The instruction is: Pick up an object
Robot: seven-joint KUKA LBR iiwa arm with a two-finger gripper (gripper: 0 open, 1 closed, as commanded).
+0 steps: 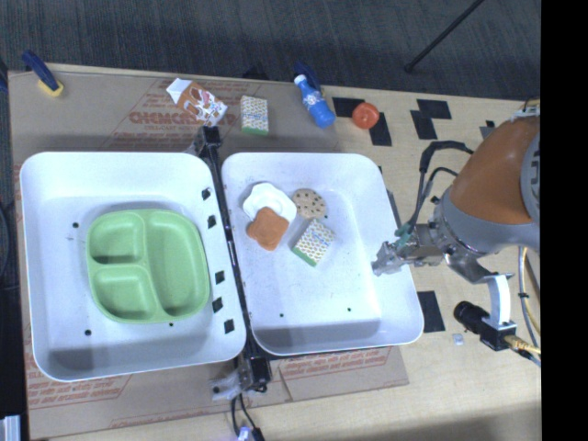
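Now the grey arm's gripper [384, 263] hangs over the 3 o'clock rim of the right shallow white bin [312, 324]; whether its jaws are spread, I cannot tell. Inside this bin, toward 11 o'clock, lie an orange-brown sponge-like block [268, 230], a white round piece [265, 197], a brown dotted cookie [310, 202] and a small patterned packet [314, 243]. A green divided plastic plate [147, 265] lies in the left white bin [55, 182].

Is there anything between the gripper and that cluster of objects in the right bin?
Nothing visible. The gripper sits at the right bin's right wall, and bare white floor lies between it and the nearest item, the patterned block.
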